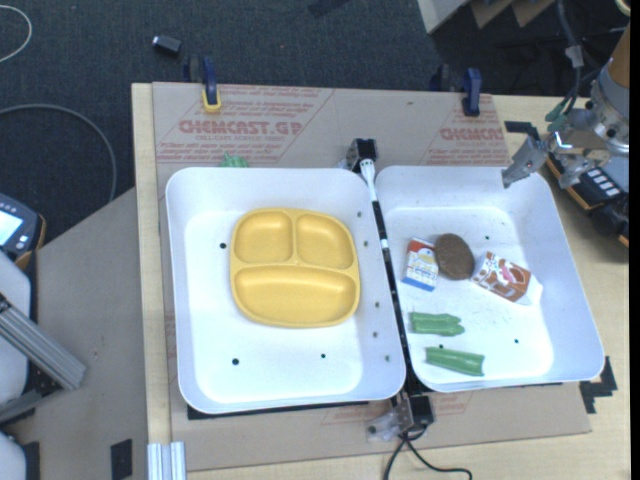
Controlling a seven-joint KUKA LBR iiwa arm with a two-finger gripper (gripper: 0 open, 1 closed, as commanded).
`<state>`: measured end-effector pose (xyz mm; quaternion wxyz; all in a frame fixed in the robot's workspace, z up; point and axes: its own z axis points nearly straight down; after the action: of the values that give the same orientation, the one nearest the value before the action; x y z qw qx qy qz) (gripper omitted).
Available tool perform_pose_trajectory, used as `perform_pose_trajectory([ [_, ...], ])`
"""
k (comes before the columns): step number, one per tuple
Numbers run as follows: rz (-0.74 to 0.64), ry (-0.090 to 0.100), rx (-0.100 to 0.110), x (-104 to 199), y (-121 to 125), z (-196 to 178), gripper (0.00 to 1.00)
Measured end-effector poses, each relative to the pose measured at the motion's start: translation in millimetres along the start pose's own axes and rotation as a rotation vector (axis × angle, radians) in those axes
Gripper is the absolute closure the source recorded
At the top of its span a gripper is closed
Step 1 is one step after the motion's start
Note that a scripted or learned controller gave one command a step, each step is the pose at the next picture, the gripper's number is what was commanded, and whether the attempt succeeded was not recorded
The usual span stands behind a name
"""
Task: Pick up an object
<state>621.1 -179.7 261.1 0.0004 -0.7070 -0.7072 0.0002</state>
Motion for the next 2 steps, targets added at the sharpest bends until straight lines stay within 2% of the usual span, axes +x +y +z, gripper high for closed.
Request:
perform_pose_trajectory([
  [1, 0.001, -0.006, -0.016, 40, -69, 156, 0.00],
  [2, -0.001, -0.006, -0.021, 29, -88, -93, 0.00],
])
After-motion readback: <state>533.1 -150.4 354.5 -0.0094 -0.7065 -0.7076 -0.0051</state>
